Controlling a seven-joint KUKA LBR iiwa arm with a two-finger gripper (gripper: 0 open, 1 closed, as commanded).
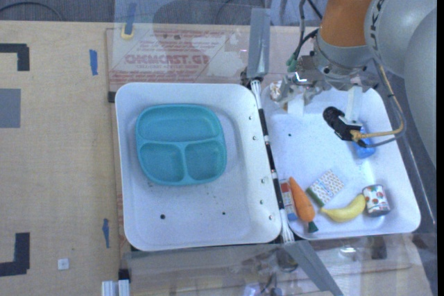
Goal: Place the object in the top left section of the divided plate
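Observation:
The teal divided plate (182, 144) lies in the left bin (139, 218), with nothing in its three sections. My gripper (302, 98) hangs low over the far left corner of the right bin (399, 215), under the orange-banded wrist. A small pale, brownish object (277, 89) sits at that corner right beside the gripper; whether it is held is hidden from this angle.
At the near end of the right bin lie a carrot (301, 198), a banana (345, 209), a small patterned card (327, 185) and a small red-dotted can (375, 199). A small blue thing (365, 148) lies by the right wall. A ridge divides the bins.

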